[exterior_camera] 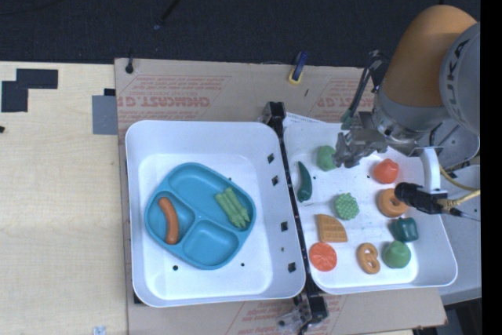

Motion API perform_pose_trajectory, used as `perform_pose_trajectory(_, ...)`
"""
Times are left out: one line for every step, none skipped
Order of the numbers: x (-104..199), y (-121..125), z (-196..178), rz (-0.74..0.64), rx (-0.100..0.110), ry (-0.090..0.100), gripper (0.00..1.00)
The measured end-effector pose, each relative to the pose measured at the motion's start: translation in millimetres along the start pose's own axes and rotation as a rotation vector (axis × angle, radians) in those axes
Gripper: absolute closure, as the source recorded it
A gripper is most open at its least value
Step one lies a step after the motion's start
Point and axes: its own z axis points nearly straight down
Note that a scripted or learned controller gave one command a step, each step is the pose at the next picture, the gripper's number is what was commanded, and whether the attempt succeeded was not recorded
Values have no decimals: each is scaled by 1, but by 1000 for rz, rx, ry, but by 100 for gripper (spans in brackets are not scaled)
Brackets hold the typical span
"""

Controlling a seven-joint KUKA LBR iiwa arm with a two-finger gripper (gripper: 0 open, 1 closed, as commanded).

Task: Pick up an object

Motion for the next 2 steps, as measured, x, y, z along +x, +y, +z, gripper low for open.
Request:
perform_pose_trajectory(15, 24, -6, 1, 1, 0, 100)
perform_pose_trajectory(14, 18, 15, 4, 6, -1, 100)
